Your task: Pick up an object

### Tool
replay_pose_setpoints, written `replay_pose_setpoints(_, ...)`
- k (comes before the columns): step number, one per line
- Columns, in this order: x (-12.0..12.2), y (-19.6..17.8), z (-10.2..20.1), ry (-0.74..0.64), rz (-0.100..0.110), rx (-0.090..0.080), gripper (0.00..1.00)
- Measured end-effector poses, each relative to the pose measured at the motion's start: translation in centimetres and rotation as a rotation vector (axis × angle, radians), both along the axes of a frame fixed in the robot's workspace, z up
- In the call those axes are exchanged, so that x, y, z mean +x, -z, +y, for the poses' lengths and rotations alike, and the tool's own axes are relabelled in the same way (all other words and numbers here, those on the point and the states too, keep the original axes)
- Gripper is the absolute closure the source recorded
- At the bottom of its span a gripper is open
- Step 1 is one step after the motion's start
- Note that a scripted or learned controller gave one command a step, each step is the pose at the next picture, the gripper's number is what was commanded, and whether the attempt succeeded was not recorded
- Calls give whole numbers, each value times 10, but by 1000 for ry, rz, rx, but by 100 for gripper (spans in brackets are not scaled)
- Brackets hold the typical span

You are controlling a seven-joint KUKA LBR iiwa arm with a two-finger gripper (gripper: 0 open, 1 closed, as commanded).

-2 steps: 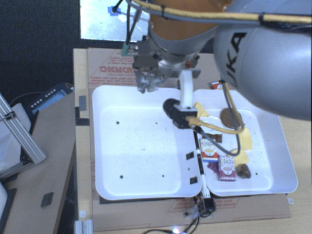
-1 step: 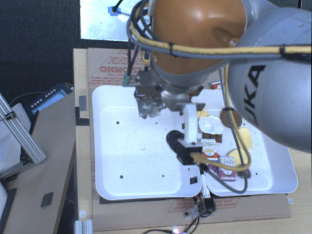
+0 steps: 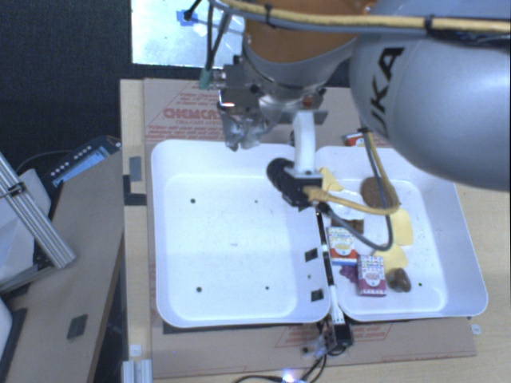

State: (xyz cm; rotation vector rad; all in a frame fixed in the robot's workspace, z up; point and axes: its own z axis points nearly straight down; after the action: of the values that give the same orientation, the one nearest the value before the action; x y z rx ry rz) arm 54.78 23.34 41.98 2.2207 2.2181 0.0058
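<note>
Approaching, I judge: the gripper (image 3: 239,130), grip unreadable, hangs over the left bin's (image 3: 231,250) far rim and next must reach cartons (image 3: 371,275) right of it.

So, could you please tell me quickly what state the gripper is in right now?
Gripper: cannot be told whether open or closed; it hangs over the far rim of the bin on the view's left.

The left bin (image 3: 231,238) sits beside the right bin (image 3: 441,231), which holds 2 cartons (image 3: 372,275) and a disc (image 3: 372,190).
</note>
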Motion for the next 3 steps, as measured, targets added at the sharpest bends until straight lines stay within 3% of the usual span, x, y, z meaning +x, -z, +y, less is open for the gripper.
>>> replay_pose_setpoints(1,-63,17,-13,-5,7,0,100)
replay_pose_setpoints(2,-16,45,1,-2,4,-1,100)
replay_pose_setpoints(3,-50,38,1,-7,5,0,100)
